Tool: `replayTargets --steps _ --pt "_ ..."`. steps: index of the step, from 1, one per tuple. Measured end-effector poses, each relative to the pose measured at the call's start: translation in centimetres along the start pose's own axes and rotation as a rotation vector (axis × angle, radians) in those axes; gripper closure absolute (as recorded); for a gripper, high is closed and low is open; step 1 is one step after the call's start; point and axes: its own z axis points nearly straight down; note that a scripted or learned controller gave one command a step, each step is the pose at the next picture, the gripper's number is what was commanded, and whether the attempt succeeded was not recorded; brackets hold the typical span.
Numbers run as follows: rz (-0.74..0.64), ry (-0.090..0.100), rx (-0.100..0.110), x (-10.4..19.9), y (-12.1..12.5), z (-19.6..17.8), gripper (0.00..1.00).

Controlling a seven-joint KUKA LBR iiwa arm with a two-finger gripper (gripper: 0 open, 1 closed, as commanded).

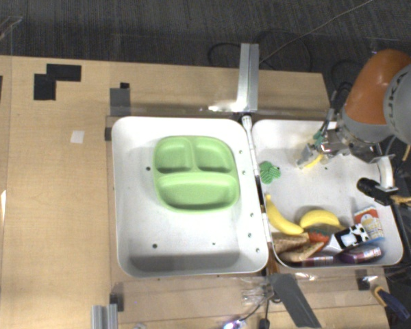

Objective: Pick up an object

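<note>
Crowded along the right bin's (288, 132) near edge lie two bananas (320, 218), bread and a purple item. Farther back, the gripper (314, 154) hangs over bare floor, fingers clenched on a small yellow object (312, 160).

In the right bin (288, 134), the gripper (314, 153) hangs over the upper floor, with something small and yellowish at its tip; whether it is clasped cannot be told. Just to the tool's left lies a small green leafy piece (269, 171). Well below the tool, two yellow bananas (282, 221) (320, 218) curve side by side, above a pile of brown, red and purple items (322, 249).
</note>
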Motion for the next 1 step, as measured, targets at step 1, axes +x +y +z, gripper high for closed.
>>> replayTargets --steps 1 --pt "0.028 -0.002 0.003 5.61 3.97 -10.13 1.0"
